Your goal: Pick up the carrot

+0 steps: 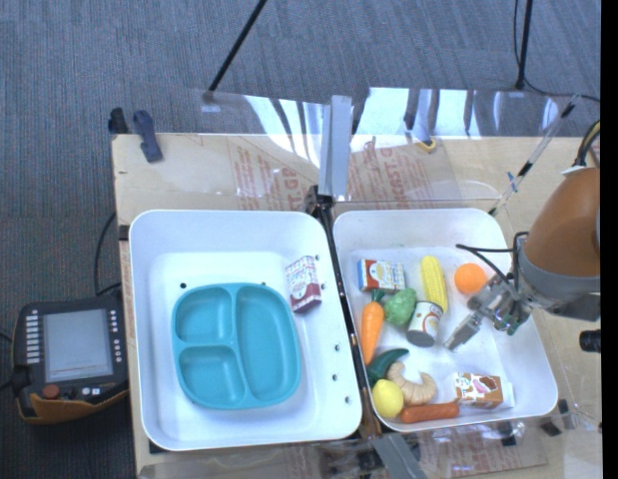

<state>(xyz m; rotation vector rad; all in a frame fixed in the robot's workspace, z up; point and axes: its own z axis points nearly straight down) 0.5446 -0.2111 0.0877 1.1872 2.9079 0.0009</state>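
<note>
Carrot [371, 331] is lying in the right bin [528, 362], near its left wall, just beside the broccoli [399, 306] and the can [423, 322]; gripper [466, 332] is hanging right of the can, over bare white floor, well apart from the carrot; its fingers are seeming a little apart and holding nothing, though the view is blurry there.

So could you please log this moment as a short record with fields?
target: carrot, lying in right bin near its left wall
beside target: green vegetable, small can
gripper: low over right bin, right of the can, nothing between its fingers
left bin: teal divided plate, small carton
</note>
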